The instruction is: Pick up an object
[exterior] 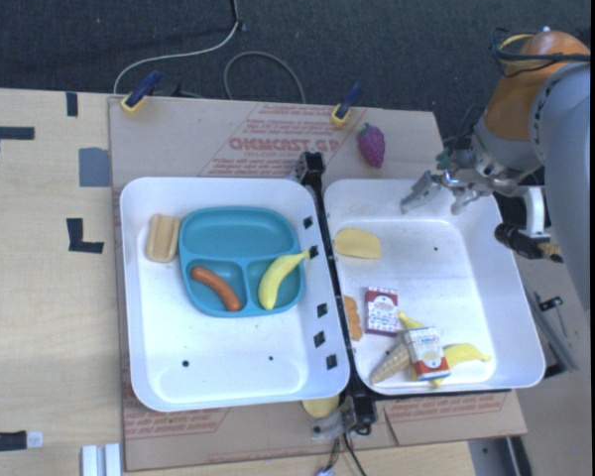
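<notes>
**Kid:** What could go wrong?

**Me:** My pincer (438, 191) is spread wide and pinches nothing, up at the far rim of the right bin (496, 266). The toys lie well apart from it. The red box (381, 311), cone (390, 363) and little carton (426, 351) sit crowded, so I may bump one.

**Kid:** Easier pick?

**Me:** The yellow slice (357, 244), alone, near the wall between the bins.
</notes>
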Available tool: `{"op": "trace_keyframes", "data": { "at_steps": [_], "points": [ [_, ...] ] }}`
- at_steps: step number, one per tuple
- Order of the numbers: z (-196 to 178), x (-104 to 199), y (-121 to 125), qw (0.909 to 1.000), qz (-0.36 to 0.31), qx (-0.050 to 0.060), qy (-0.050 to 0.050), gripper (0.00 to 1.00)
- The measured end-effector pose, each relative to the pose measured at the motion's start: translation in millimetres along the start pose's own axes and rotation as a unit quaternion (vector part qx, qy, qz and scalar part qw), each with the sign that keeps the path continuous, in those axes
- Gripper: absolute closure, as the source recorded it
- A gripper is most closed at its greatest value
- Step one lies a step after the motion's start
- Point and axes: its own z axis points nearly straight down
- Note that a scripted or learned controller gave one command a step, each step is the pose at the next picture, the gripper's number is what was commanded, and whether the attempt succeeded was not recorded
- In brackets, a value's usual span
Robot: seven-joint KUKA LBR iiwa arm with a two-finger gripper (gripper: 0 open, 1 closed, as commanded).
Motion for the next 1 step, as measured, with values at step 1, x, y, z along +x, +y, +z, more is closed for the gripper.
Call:
{"op": "trace_keyframes", "data": {
  "at_steps": [1],
  "points": [
    [35.9,49.1,-66.3,0.9999,0.001,0.012,0.005,0.00]
  ]
}}
